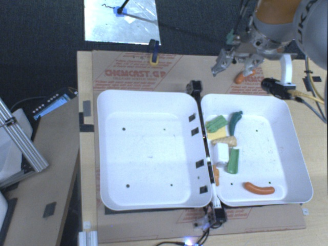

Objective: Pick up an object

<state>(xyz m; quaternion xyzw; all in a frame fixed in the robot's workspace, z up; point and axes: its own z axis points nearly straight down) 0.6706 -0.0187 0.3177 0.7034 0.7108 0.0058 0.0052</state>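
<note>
My gripper [236,72] hangs raised behind the right bin [287,137], over the cardboard at the back. A small orange piece [240,78] sits at its fingertips, close to the right finger, and the gripper looks shut on it. In the right bin lie a light green piece [216,123], a teal piece [235,120], a yellow piece [217,134], a tan piece [227,140], a white block [222,153], a dark green stick [233,161], an orange sausage shape [259,189] and a small orange stick [217,176] by the divider.
The left bin [148,147] stands beside the right one, joined by a black-clipped divider [202,137]. A black cable plug [274,87] and a white bracket [286,68] hang near the arm. A yellow-blue clamp [153,53] sits at the cardboard's back edge.
</note>
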